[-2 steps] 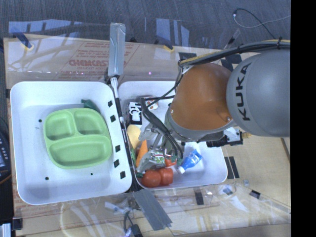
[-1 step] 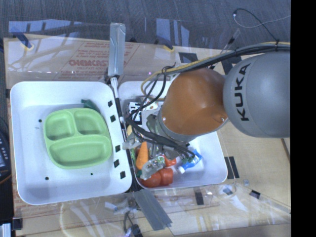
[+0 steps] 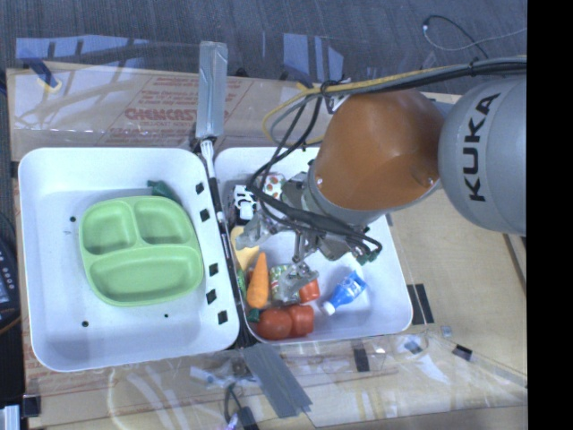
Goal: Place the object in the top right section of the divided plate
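- Green divided plate (image 3: 141,249) sits in the left bin (image 3: 45,330) with all its sections bare, so nothing is placed yet.
- Toy food, including a carrot (image 3: 258,282) and tomato (image 3: 277,322), lies in the right bin (image 3: 389,307).
- Pincer (image 3: 300,262) hangs low over that pile; I cannot tell its state.

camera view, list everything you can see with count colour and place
bins: 2, white, side by side on the bench
divided plate: 1, green, three sections, in the left bin
dark green item: 1, behind the plate's far edge, left bin
carrot: 1, orange, right bin near the divider
tomato: 1, red, right bin's near edge
bottle: 1, blue and white, right bin
small black and white toy: 1, right bin's far left
arm: 1, grey with orange band, over the right bin
tool: 1, low among the right bin's objects
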You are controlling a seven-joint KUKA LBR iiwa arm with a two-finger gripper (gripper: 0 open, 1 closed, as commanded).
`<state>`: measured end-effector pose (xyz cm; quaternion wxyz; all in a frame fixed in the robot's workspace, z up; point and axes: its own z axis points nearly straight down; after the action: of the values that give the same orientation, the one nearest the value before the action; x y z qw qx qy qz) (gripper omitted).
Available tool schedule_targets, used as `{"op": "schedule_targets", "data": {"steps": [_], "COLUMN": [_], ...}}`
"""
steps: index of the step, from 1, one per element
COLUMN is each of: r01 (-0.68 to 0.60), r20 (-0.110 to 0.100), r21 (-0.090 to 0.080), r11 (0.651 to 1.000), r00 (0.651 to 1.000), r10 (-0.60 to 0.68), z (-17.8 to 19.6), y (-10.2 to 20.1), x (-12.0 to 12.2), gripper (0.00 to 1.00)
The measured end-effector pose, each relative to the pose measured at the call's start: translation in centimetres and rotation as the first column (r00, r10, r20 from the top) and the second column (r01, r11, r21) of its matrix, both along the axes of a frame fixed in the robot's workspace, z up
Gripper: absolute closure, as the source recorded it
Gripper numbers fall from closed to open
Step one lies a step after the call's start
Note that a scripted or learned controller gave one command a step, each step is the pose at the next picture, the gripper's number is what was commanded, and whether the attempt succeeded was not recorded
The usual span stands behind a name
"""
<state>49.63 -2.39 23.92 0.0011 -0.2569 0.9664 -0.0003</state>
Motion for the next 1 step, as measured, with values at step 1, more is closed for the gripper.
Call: {"op": "schedule_targets", "data": {"steps": [1], "r01": [-0.001], "r20": [0.001], "r21": [0.000], "r11": [1.000], "r00": [1.000], "r10": [0.001], "z": [0.99], "y": [-0.01], "x": [0.10], "gripper": [1.00]}}
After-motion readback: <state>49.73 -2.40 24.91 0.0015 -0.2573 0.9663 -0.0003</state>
